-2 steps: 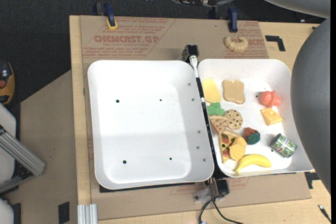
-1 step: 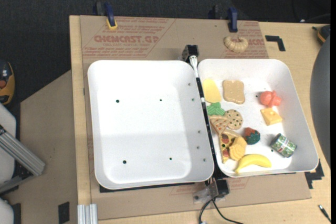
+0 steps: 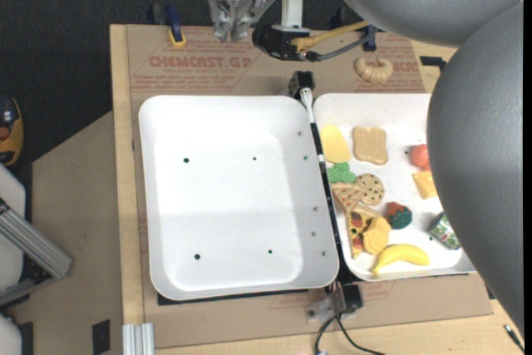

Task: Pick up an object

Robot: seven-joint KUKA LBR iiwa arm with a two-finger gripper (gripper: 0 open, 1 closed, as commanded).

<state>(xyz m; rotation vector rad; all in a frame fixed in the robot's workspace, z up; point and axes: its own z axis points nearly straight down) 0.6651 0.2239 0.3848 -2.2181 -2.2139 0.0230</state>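
Arm (image 3: 465,54) hides right bin (image 3: 332,108) far side; gripper (image 3: 233,22) fingers unclear

One fixed camera looks down from above the desk (image 3: 208,54) at a slant, facing its far edge at the top of the frame. It stands far enough off to take in the left bin (image 3: 166,129) whole and most of the right bin (image 3: 374,106). The grey arm (image 3: 474,96) comes in from the right, close beneath the lens, bulking large and covering that bin's right side.
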